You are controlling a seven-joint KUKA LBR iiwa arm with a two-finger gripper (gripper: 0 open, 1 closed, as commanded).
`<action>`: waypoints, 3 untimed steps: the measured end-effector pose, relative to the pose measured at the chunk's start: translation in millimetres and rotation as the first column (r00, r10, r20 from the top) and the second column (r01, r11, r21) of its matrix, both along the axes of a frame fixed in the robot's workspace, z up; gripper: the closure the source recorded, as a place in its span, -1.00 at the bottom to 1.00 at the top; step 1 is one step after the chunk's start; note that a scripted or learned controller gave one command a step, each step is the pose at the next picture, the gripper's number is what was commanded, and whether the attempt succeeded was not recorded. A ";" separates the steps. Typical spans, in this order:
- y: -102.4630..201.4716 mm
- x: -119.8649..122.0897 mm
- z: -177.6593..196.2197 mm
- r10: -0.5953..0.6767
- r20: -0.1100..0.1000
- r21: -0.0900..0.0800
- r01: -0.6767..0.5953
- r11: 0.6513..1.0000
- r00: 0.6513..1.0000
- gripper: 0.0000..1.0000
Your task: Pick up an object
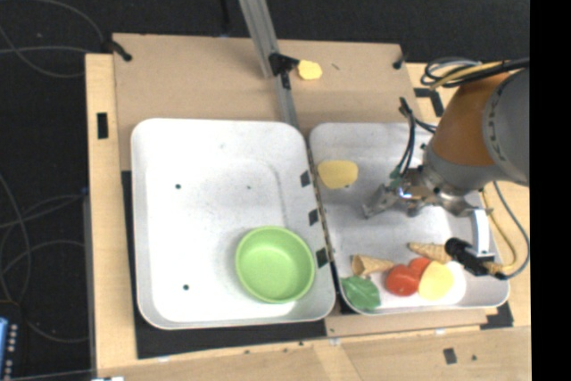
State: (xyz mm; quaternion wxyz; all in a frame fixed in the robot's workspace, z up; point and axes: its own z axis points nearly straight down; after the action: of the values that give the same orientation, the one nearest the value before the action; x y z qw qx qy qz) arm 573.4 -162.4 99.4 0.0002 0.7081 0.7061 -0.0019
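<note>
- Gripper hovers low over the right bin; finger state I cannot tell.
- Nearest pick, a pale yellow piece, lies just left and slightly far of it, apart.

Pincer low in right bin

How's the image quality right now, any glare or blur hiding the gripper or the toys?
Camera view: even, soft lighting; the left bin looks bright but not washed out. The whole frame is slightly soft, and the gripper is small and blurry, so its fingers are unclear. The green bowl and red toy stay distinct, with faint shadows.
</note>
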 end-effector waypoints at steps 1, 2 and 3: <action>-0.1 1.6 12.7 -0.005 0.006 0.002 0.005 1.000 1.000 1.00; -5.0 11.9 62.4 0.006 0.009 0.002 -0.006 1.000 1.000 1.00; -6.0 13.6 116.7 0.006 0.010 0.002 -0.006 1.000 1.000 1.00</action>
State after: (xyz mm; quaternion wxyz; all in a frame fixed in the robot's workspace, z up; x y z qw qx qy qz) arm 587.0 -168.4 216.1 0.0029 0.7059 0.7083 0.0022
